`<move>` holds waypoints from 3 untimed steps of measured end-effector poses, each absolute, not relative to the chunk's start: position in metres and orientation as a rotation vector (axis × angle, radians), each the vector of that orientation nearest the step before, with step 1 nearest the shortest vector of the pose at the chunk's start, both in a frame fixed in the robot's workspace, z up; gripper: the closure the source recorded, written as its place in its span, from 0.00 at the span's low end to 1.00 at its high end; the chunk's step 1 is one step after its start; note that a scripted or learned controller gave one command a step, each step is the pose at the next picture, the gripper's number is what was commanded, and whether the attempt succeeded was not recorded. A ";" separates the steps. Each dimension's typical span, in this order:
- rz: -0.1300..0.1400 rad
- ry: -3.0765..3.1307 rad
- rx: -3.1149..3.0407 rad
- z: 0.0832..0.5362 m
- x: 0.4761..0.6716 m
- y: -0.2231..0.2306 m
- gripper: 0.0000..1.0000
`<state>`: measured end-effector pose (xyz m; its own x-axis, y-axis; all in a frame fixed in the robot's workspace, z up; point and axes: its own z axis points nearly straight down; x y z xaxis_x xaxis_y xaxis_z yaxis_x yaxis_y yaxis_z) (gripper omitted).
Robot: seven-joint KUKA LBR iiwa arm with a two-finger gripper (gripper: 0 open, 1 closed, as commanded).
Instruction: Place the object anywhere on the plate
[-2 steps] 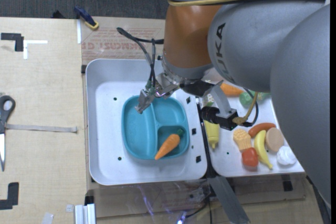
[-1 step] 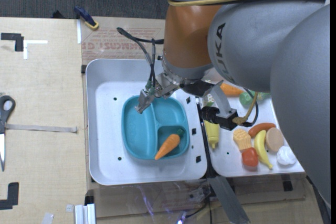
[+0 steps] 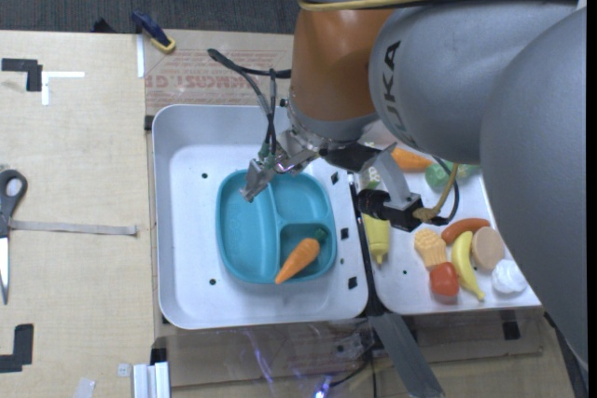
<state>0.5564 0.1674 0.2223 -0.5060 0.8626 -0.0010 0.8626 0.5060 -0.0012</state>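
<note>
Grey casing of the arm (image 3: 494,89), with its orange band (image 3: 340,51), lies nearest the camera and covers much of the right bin (image 3: 401,289). Below it, the gripper (image 3: 254,186) hangs over the upper left part of the blue plate (image 3: 247,233), which rests in the left bin (image 3: 182,200). Nothing is seen between the fingers, and they appear to be released, though their tips are small and somewhat blurred.

A carrot (image 3: 298,259) lies in the plate's small lower right compartment, its tip pointing down and to the left, well apart from the gripper. Judged from this, the placing seems already done.

Trouble could still arise. If the gripper is lowered or swept across the plate, the plate could be pushed or tipped, and the carrot could be rolled over the low divider or off the rim. The loose cables (image 3: 247,70) by the wrist could be snagged on the bin wall as the arm is withdrawn.

Counted: two white bins, one plate, one carrot on it. In the right bin are seen one corn cob (image 3: 376,236), one orange piece (image 3: 410,159) beside something green (image 3: 438,172), one sausage-like piece (image 3: 464,227), one banana (image 3: 466,264), one tomato (image 3: 444,281), one egg-like piece (image 3: 487,247), one waffle-textured piece (image 3: 428,246) and one white piece (image 3: 508,278); more may be hidden beneath the arm. On the bench at left, one pair of scissors (image 3: 9,200) is seen.
</note>
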 end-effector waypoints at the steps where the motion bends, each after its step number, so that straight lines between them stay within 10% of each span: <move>1: -0.002 2.726 1.561 0.222 0.556 0.167 0.00; 3: -0.002 2.726 1.561 0.222 0.556 0.167 0.00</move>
